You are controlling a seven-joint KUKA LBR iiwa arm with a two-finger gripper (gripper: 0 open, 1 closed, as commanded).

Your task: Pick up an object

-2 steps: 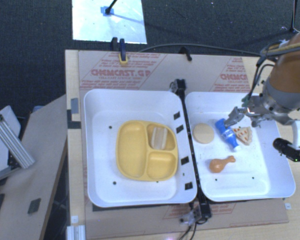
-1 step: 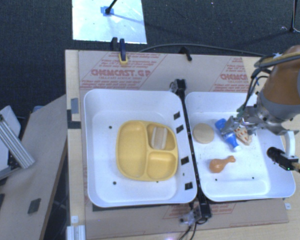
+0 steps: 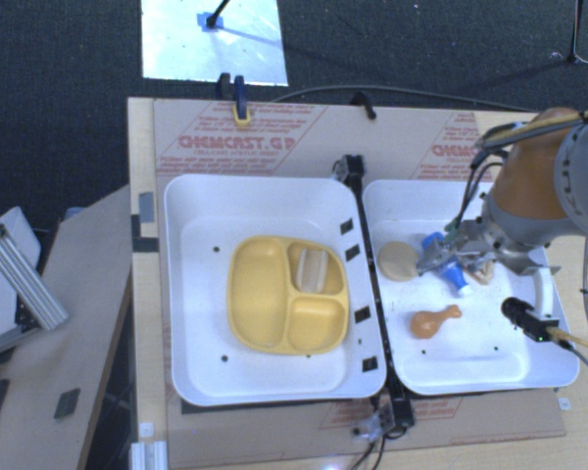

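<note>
Right bin (image 3: 490,365): tan disc (image 3: 397,259), orange drumstick toy (image 3: 433,320), blue object (image 3: 447,262). Gripper (image 3: 458,255) low over blue object, grip state cannot tell. Left bin (image 3: 191,292): yellow tray (image 3: 274,306). Pick apparently unfinished; lift remains.

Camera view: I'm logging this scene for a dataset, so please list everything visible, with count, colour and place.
bins: two, white, side by side on the bench
tray: one, yellow, three compartments, in the left bin
block: one, tan, in the tray's upper right compartment
disc: one, beige, right bin, near the divider
drumstick: one, orange toy, right bin, below the disc
blue item: one, under the pincer
arm: one, grey and orange, over the right bin
pincer: one, at the blue item
</note>
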